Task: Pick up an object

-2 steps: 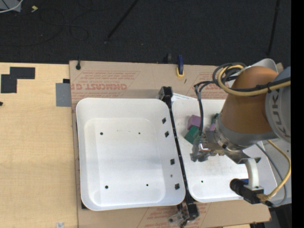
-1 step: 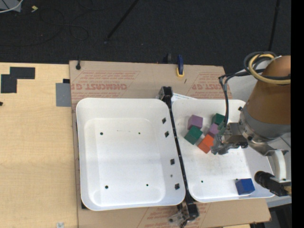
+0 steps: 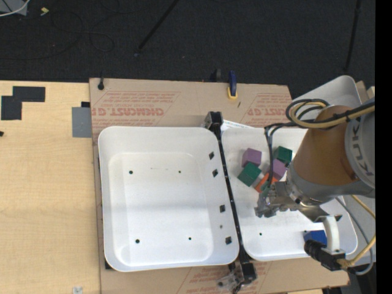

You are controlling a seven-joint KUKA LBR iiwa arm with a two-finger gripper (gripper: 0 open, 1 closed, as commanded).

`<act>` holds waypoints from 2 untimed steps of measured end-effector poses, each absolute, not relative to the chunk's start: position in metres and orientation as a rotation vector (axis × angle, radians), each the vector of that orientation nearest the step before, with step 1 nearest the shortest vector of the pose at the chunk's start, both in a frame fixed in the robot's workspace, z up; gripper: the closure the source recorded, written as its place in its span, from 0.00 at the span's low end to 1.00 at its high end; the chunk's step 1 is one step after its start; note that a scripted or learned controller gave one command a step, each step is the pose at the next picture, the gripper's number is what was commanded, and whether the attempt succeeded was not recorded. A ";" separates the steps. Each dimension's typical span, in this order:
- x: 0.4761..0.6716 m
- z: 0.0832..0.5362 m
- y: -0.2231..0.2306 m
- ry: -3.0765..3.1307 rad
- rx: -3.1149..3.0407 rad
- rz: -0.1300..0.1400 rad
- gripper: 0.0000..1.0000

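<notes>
- The table (image 3: pixel 49 182) is pale wood and spreads far to the left of the pincer; a brown cardboard sheet (image 3: pixel 159 100) lies on it under both bins.
- The left bin (image 3: pixel 113 146) is white and shallow, and sits well to the left of the pincer.
- The right bin (image 3: pixel 248 250) is the one the pincer hangs over; the grey and orange arm (image 3: pixel 324 158) covers much of its right side.
- The pincer (image 3: pixel 267 208) is low over the bin floor. Whether it is wide or narrow I cannot tell, and I see no object in it.
- The objects lie in a small heap just behind the pincer: a green block (image 3: pixel 248 174), a purple block (image 3: pixel 252 157), a second purple block (image 3: pixel 279 169), a dark green block (image 3: pixel 283 154) and a small orange piece (image 3: pixel 263 181).
- A blue block (image 3: pixel 315 236) lies to the right of the pincer, nearer the front.
- I judge that the step is the approach, with nothing picked yet. The next move calls for setting the pincer over one block, perhaps the green one, then closing and lifting.
</notes>
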State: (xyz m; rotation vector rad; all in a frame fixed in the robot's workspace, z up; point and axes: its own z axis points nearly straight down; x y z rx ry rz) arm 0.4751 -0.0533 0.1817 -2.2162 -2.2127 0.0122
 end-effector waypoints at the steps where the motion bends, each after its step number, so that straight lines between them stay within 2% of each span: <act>1: 0.506 0.184 -0.083 -2.219 -2.223 0.003 1.00; 2: 0.478 0.121 -0.088 -2.213 -2.217 0.010 1.00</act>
